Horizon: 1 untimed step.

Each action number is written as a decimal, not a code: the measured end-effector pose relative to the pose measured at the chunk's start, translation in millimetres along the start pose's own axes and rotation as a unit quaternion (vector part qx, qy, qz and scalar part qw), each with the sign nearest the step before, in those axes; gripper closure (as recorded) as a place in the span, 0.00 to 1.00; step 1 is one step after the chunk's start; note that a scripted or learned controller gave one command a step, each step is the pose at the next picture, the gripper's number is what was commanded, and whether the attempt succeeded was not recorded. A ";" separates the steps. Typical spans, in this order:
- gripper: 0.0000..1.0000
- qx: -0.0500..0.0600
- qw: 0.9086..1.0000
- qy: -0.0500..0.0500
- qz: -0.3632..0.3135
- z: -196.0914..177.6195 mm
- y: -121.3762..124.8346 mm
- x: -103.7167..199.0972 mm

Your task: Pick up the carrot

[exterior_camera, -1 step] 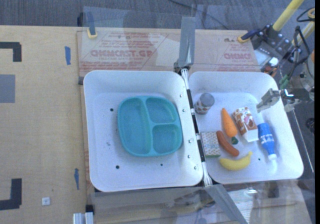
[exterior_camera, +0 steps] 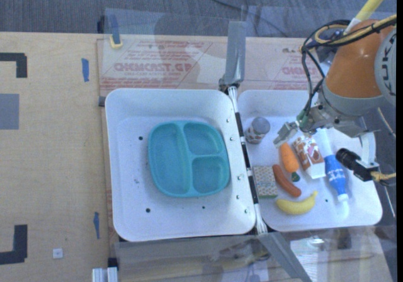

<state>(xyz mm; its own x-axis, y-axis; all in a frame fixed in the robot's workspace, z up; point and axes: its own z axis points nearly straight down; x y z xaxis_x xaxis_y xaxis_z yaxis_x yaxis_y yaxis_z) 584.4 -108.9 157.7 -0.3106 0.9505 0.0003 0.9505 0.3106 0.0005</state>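
One small carrot [exterior_camera: 289, 157], likely light, stiff and smooth, lies in the right bin [exterior_camera: 368, 211] between a red sausage [exterior_camera: 283, 180] and a carton [exterior_camera: 310, 152]; I would grip mid-body with the pincer [exterior_camera: 296, 128], apparently open and empty, just above it.

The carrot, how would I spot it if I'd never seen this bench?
Look in the right bin, the crowded one beside the bin with the teal tray. Near its middle, just below the claw, lies the carrot. It is short, stubby and bright orange, unlike the thinner, darker red sausage beside it and the yellow banana lower down.
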 end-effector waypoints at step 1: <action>0.00 -0.010 0.991 -0.005 0.131 45.6 1.1 -13.4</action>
<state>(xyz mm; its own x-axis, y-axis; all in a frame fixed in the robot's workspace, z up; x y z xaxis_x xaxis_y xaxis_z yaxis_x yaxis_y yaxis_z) 589.6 -121.3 112.1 -0.0537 0.9985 -0.0067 0.9983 0.0538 0.0206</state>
